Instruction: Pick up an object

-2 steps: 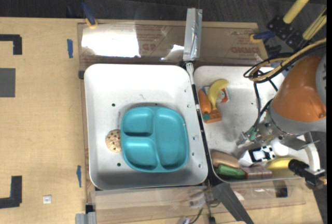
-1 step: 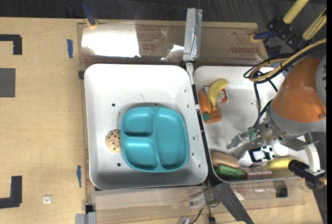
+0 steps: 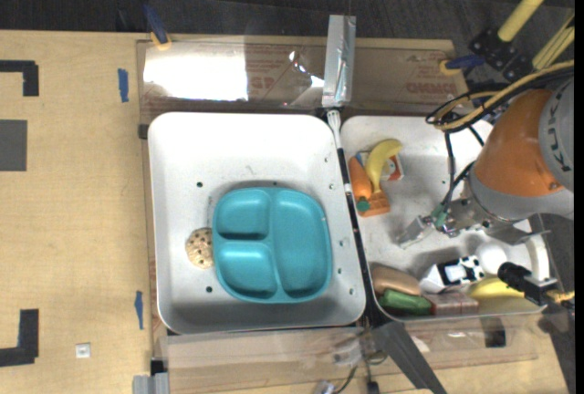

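Note:
My gripper hangs low over the middle of the right bin, above bare white floor, with the orange-banded wrist behind it to the right. No object shows in its grasp. A yellow banana and an orange carrot-like piece lie up and to the left of it. Below it along the bin's front lie a tan bread roll, a green pickle-like piece, a black-and-white toy and another yellow piece.
The left bin holds a teal divided plate and a speckled cookie at the plate's left. A metal divider post rises behind the wall between the bins. Cables trail off the arm at the upper right.

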Controlling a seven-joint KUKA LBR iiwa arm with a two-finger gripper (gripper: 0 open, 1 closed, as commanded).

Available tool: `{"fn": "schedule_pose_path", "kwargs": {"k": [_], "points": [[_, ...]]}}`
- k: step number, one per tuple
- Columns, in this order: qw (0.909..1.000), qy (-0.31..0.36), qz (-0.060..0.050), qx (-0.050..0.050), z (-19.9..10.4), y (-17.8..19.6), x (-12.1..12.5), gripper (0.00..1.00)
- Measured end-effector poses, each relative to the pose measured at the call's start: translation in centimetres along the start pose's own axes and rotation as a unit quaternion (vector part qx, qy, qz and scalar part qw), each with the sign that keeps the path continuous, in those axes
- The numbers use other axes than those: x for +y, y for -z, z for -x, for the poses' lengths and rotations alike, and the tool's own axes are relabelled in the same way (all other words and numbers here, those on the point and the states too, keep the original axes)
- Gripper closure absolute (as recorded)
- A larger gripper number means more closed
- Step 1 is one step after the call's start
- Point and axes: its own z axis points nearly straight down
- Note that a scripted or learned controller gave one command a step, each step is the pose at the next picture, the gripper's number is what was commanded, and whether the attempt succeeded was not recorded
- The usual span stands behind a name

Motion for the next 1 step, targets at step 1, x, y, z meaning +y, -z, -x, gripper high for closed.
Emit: {"fn": "schedule_pose_path", "kwargs": {"k": [1], "points": [[0.9986,0.052,-0.001,0.000,-1.42,5.56,-3.80,0.00]]}}
